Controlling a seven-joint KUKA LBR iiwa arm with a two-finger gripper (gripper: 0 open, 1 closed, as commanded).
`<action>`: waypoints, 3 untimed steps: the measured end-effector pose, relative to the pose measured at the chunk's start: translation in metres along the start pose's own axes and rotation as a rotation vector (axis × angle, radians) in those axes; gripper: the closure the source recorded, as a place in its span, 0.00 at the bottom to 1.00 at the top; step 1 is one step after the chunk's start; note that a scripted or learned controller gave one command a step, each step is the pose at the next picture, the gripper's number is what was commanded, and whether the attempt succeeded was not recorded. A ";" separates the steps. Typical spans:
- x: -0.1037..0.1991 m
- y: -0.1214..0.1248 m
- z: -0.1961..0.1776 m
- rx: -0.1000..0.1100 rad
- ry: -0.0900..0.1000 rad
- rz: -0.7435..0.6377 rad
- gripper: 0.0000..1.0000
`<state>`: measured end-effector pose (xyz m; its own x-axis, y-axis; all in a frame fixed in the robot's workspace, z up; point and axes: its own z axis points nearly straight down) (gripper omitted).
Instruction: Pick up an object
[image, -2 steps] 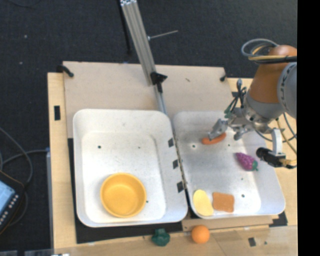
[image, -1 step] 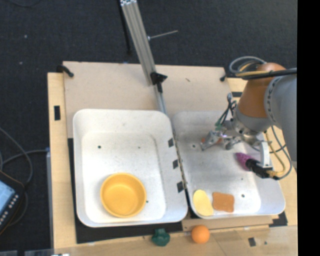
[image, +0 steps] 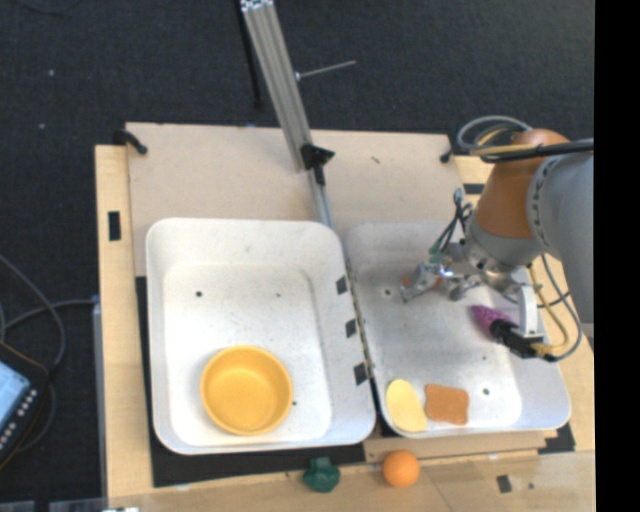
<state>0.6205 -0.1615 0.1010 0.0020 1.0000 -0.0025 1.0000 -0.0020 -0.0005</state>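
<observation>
The tool (image: 432, 279) hovers in the right bin (image: 540, 400), and I cannot tell how it is set. The purple object (image: 488, 317) lies just right of the tool and slightly nearer the camera, possibly the closest pick; the orange block (image: 447, 404) and yellow piece (image: 404, 405) sit well below.

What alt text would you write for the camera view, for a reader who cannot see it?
A grey robot arm reaches from the right, its hand low over the right bin, which holds a pale yellow piece, an orange block and a purple item. The left bin holds a yellow bowl.
</observation>
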 end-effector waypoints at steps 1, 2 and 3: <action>-0.001 0.001 -0.012 -0.004 0.000 0.002 1.00; -0.004 0.005 -0.077 -0.009 0.000 -0.002 1.00; -0.005 0.006 -0.127 -0.008 0.000 -0.004 1.00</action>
<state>0.6267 -0.1665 0.2278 -0.0020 1.0000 -0.0022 1.0000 0.0020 0.0076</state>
